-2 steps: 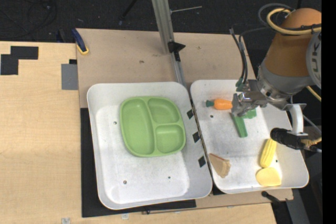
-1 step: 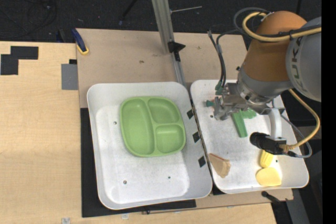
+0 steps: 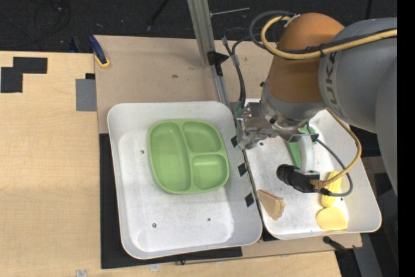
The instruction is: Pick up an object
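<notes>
Arm is hanging over the right bin (image 3: 363,220); gripper (image 3: 293,154) is hidden beneath the wrist, grasp state undeterminable. Green object (image 3: 296,151) is lying directly below; yellow piece (image 3: 332,217) and tan wedge (image 3: 273,205) nearby.

Arm (image 3: 363,68) comes in from the right, orange band up top, wrist bent straight down. Hand (image 3: 299,154) sits low, mostly hidden under the wrist.
</notes>
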Available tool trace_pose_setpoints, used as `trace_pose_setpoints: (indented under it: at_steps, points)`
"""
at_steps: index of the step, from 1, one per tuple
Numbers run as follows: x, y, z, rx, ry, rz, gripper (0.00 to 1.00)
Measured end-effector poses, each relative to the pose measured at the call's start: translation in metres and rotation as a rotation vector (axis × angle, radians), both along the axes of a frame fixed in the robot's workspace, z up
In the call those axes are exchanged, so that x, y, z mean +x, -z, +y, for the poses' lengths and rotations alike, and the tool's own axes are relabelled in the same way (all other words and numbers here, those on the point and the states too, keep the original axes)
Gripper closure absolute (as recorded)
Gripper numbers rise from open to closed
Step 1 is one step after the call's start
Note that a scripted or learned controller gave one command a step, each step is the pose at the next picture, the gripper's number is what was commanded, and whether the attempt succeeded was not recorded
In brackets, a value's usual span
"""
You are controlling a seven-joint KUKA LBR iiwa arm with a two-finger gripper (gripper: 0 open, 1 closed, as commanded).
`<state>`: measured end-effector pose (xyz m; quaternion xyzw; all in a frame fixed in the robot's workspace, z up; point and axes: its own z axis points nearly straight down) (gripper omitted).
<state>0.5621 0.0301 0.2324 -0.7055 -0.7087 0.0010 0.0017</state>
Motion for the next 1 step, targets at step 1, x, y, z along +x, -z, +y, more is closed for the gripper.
trace_pose_setpoints:
  at_steps: [1]
  points:
    - [0.0004,-0.0038,0.0463,0.000,0.000,-0.001,1.00]
